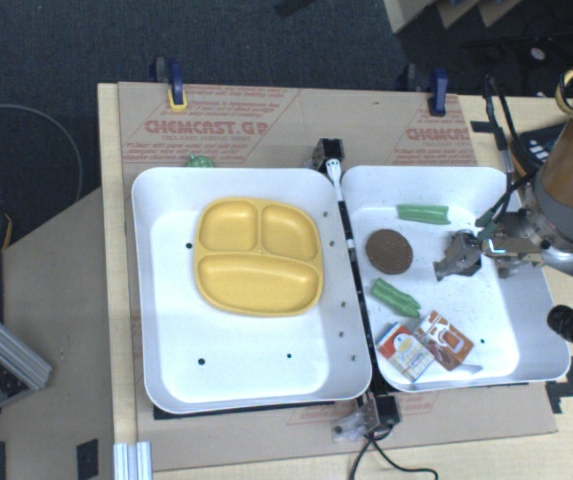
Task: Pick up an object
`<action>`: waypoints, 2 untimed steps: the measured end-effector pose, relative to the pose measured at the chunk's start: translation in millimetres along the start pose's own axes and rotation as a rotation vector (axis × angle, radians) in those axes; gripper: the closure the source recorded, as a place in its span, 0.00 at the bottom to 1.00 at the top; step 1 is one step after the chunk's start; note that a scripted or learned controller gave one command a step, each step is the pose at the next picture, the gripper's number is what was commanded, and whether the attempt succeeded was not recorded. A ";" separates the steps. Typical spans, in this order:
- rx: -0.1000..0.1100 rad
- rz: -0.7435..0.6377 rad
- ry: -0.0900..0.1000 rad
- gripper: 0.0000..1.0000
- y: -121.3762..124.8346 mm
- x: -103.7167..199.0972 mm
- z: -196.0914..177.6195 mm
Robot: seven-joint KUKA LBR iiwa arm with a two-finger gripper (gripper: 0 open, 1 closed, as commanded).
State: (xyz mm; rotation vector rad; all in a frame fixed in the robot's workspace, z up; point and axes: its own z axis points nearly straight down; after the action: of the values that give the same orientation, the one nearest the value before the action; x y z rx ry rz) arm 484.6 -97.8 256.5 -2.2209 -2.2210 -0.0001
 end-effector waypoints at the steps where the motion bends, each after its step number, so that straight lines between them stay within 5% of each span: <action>1: -0.003 0.000 -0.001 1.00 0.7 0.0 -10.6; 2: -0.009 -0.007 0.000 1.00 -4.3 58.2 -82.6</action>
State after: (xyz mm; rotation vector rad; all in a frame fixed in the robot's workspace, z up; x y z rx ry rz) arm 480.3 -39.7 339.2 -2.2175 -2.2336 -0.0107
